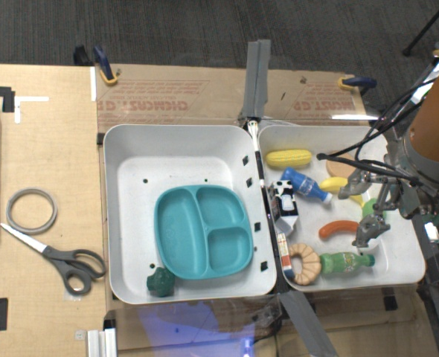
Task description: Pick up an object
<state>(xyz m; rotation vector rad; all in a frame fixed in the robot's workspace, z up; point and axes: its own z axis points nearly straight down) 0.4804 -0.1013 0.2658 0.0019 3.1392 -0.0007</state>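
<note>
Green bottle [344,262], lying lengthwise left-to-right along the right bin's [409,274] near wall, cap end pointing right, just below the gripper [368,229], which hung over it, fingers parted and holding nothing, orange sausage [338,229] just to its left.
</note>
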